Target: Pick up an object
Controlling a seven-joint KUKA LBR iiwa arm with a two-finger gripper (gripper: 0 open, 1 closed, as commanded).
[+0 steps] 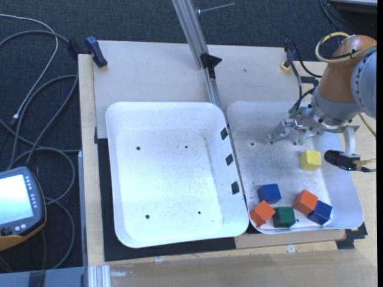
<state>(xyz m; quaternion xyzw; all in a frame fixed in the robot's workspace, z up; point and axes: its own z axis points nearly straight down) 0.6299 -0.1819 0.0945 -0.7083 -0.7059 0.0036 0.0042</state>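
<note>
Several small blocks lie in the right bin (239, 124). A yellow block (310, 159) sits alone near the bin's middle right. Along the front edge are a blue block (269, 193), an orange block (262, 212), a green block (284, 217), a second orange block (306, 201) and a second blue block (321, 212). My gripper (286, 139) hangs over the back part of the right bin, up and left of the yellow block. Its fingers are spread open with nothing between them.
The left bin (119, 118) lies beside the right one, with a metal rail (191, 28) slanting down to the gap between them. A handheld pendant (18, 205) rests on the floor at far left. Cables trail near the arm at the right.
</note>
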